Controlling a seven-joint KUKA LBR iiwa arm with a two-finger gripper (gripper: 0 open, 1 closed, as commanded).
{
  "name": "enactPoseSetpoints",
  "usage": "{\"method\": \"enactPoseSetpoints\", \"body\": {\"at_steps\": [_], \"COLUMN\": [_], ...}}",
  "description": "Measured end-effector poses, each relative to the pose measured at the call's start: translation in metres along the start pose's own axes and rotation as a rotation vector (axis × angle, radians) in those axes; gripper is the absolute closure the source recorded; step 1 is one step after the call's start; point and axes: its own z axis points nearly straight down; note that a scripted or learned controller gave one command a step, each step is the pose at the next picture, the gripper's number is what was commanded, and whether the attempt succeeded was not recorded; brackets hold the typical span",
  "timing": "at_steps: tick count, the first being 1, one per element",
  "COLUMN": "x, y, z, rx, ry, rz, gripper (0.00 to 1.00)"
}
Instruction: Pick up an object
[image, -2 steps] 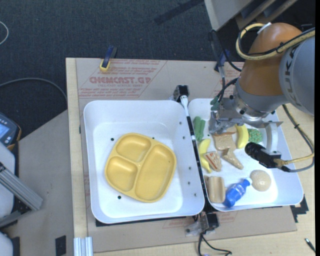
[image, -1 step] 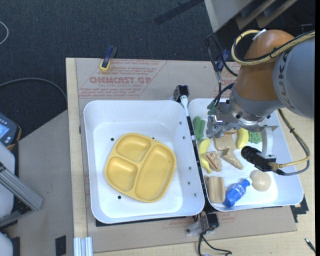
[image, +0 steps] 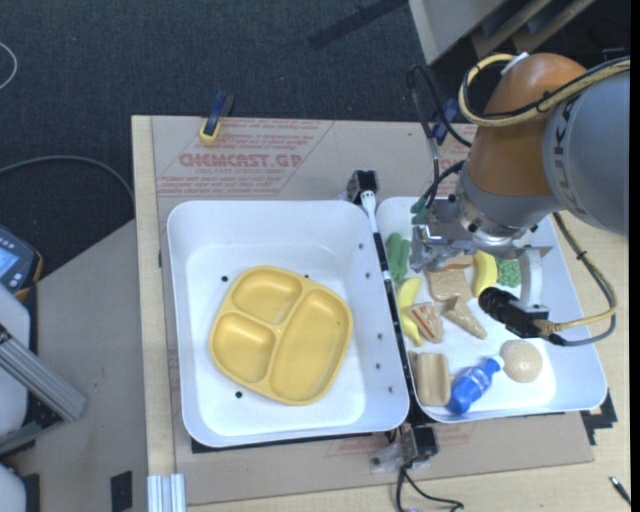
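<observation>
A: Over the right bin (image: 590, 385), is anything lifted?

B: No. The gripper (image: 447, 243) sits low at the far end among toy foods (image: 452, 305); whether it's parted or closed, I cannot tell. Pickup remains.

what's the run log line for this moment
arm: over right bin | gripper: low among the food items, grasp unconfirmed | left bin: yellow divided plate | right bin: blue bottle, banana

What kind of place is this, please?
Probably a robotics lab bench: a robot arm reaches over two white bins, one holding a yellow divided plate, the other toy foods such as a blue bottle.
</observation>
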Motion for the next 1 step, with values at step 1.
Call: {"method": "enactPoseSetpoints", "body": {"at_steps": [1], "x": [-0.0062], "y": [0.0016], "z": [0.0009], "rx": [0.0], "ry": [-0.001], "rz": [0.002], "gripper": [1.0]}}
